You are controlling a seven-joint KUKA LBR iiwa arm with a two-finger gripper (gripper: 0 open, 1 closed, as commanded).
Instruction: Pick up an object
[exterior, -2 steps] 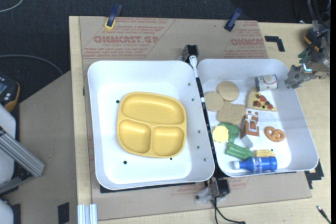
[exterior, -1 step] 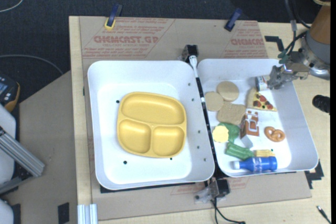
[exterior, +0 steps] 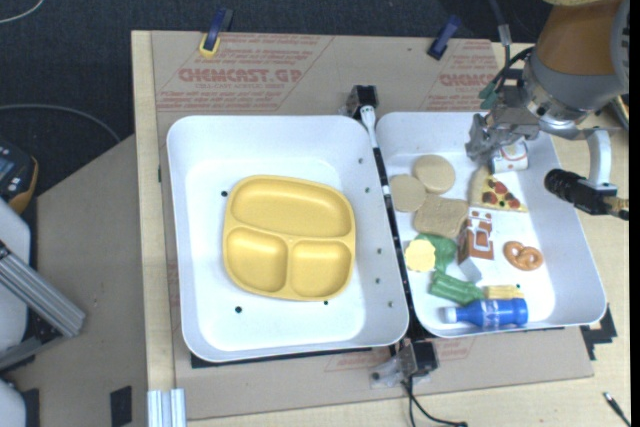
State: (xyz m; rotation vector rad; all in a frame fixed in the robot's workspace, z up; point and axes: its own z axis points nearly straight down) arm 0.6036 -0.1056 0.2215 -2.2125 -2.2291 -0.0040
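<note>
Progress on the task is nil as far as can be seen: no object is raised, and every item lies on the floor of a bin. The right bin [exterior: 585,260] holds the candidates: two tan discs [exterior: 434,173] side by side near the middle, a tan slab [exterior: 441,213] just below them, a pizza slice [exterior: 497,194], a brown-and-white piece [exterior: 477,236], a pretzel [exterior: 523,256], a yellow piece [exterior: 420,256] touching a green one [exterior: 452,287], and a blue bottle [exterior: 488,313] lying on its side along the near wall. The left bin [exterior: 190,245] holds a yellow divided tray [exterior: 289,237], resting flat. The arm [exterior: 582,25] enters from the right, its orange band high over the bin's far right corner, the wrist pointed downward. The tool [exterior: 497,137] stands at the far end of the right bin, just above the pizza slice and beside the discs; whether it touches the bin floor cannot be judged. Nothing is seen between its jaws, and its degree of opening cannot be told at this angle. Judgement: the grasp is yet to be made; the nearest object is the pizza slice. Descent, closing and lift all remain outstanding.
</note>
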